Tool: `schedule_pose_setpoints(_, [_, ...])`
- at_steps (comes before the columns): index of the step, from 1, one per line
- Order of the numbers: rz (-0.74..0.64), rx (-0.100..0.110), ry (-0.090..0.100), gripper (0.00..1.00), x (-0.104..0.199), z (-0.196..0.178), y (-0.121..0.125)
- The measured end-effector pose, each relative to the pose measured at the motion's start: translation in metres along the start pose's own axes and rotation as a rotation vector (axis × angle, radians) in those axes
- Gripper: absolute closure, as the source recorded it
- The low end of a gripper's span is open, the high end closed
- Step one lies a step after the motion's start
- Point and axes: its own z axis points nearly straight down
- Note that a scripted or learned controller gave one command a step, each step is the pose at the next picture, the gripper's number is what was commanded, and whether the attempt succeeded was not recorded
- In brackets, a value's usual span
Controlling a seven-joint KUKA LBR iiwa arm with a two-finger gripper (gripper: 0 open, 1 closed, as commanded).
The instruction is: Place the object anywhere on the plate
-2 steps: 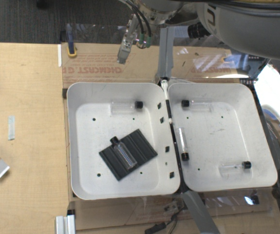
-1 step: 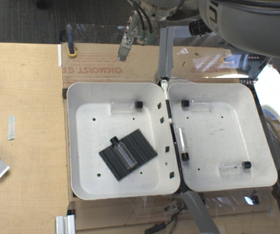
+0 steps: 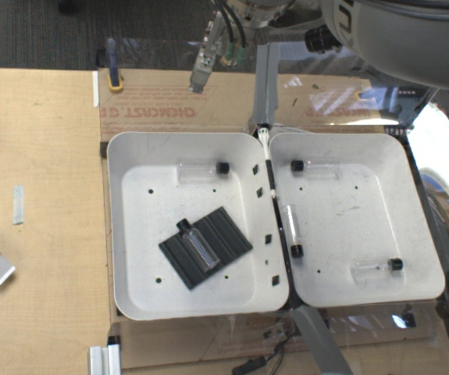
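the hand [image 3: 201, 73] hangs high above the worktop [image 3: 37, 170], beyond the far rim of the left bin [image 3: 130, 287]; whether it is wide or narrow cannot be told. in that bin a black ribbed plate [image 3: 206, 247] lies askew, with a clear black-capped tube [image 3: 195, 243] resting on it. another tube [image 3: 203, 169] lies near the far wall. the right bin [image 3: 419, 209] holds three more tubes [image 3: 377, 268].
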Motion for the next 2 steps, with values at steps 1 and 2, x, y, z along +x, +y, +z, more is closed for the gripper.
schedule_pose_setpoints(1, [0.0,-0.001,-0.002,1.0,-0.0012,-0.0085,0.0007])
schedule_pose_setpoints(2, [-0.001,-0.003,-0.005,1.0,-0.0023,-0.0174,0.0014])
